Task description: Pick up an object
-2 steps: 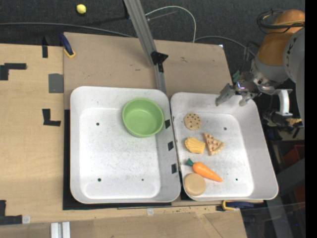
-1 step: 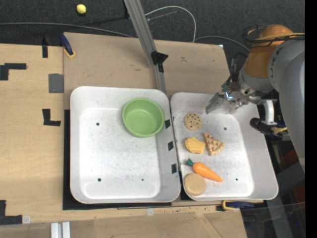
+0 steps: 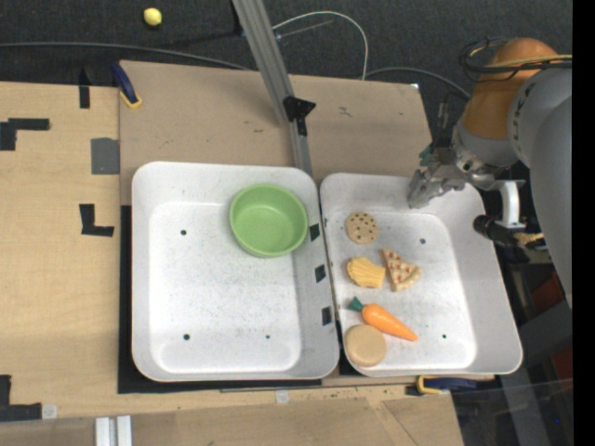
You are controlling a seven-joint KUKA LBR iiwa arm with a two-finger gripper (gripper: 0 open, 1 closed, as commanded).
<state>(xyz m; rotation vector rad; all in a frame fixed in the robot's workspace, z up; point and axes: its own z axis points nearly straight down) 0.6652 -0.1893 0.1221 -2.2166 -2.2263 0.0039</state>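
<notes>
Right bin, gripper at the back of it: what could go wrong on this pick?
1. The gripper is near the right bin's rear rim; a descent there could clip it.
2. The yellow pastry and pizza slice lie very close together, so fingers may nudge both.
3. The carrot lies beside the round tan piece; it could roll or shift.

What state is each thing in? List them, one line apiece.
green bowl: upright, in the left bin.
cookie: flat in the right bin.
yellow piece: lying beside the pizza slice.
carrot: on its side.
tan round piece: flat, by the front rim.
gripper: low over the right bin's far corner, holding nothing visible.
</notes>
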